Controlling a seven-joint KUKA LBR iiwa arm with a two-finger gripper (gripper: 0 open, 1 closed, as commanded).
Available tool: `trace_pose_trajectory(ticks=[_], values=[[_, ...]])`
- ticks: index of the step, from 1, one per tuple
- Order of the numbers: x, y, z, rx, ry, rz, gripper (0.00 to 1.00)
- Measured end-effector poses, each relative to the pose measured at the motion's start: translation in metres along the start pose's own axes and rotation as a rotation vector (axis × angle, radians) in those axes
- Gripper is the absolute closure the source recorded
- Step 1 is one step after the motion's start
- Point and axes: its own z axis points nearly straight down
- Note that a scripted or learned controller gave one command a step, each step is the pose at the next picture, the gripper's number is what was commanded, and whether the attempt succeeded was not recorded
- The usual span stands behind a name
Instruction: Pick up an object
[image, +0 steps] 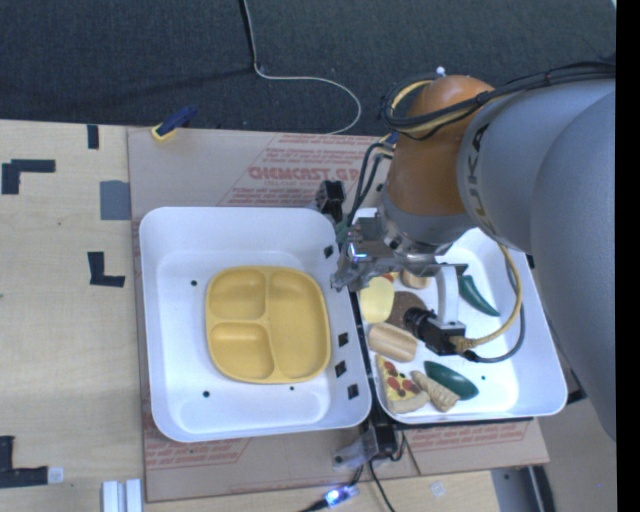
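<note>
Objects, right bin (535, 372): I count a bun (392, 343), pizza slice (400, 386), yellow piece (378, 300) and green pod (452, 380), close together, none lifted.
End effector (365, 262): above the yellow piece, near the bin's left wall; I cannot tell its grip state.
Left bin (170, 300): yellow plate (268, 323).
</note>
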Motion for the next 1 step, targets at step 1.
trace_pose_trajectory(ticks=[1], values=[[0.0030, 0.0052, 0.0147, 0.002, -0.002, 0.003, 1.00]])
